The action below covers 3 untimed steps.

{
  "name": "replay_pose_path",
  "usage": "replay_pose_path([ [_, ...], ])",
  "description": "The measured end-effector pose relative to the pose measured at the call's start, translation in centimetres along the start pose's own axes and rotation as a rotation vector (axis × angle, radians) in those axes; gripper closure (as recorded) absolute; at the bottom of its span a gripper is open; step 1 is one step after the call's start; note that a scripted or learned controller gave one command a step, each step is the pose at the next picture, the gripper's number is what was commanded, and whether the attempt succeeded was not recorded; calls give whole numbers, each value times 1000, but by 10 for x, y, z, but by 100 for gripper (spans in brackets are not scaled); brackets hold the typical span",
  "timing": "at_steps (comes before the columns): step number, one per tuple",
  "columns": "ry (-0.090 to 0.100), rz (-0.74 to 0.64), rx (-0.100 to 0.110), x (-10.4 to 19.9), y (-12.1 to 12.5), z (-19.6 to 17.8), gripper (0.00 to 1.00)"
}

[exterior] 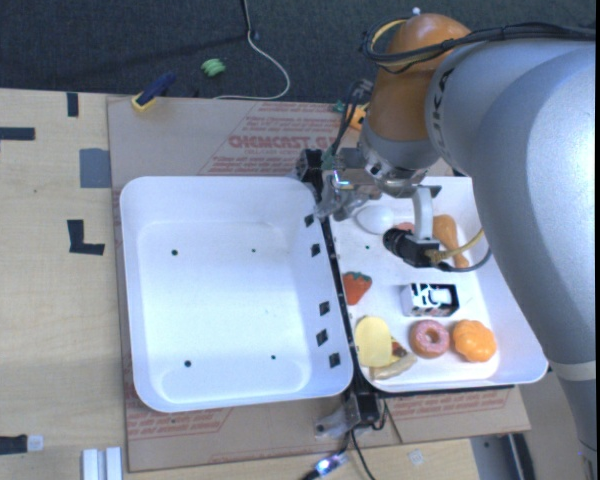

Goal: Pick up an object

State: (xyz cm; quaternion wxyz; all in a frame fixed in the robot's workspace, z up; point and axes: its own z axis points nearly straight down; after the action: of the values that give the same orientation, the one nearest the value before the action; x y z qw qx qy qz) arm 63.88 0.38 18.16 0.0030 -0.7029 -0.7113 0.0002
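Grey arm (pixel 520 148) curls in from the right and I see its gripper (pixel 338 200) pointed down by the divider at the right bin's (pixel 518 360) far corner, spread or closed I cannot tell, red strawberry (pixel 356 286) lying apart on its near side, pink doughnut (pixel 429 339) beyond

The gripper (pixel 342 200) hangs over the far left corner of the right-hand bin (pixel 460 378). Along that bin's near side lie a strawberry (pixel 357 287), a yellow piece (pixel 373 341), a pink doughnut (pixel 429 339) and an orange (pixel 474 340).
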Motion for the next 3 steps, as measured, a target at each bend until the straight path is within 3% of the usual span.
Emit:
replay_pose_path([
  [1, -3, 9, -4, 4, -18, -31, 100],
  [2, -2, 3, -4, 88, -35, -60, 100],
  [3, -2, 7, -16, 108, 6, -159, 100],
])
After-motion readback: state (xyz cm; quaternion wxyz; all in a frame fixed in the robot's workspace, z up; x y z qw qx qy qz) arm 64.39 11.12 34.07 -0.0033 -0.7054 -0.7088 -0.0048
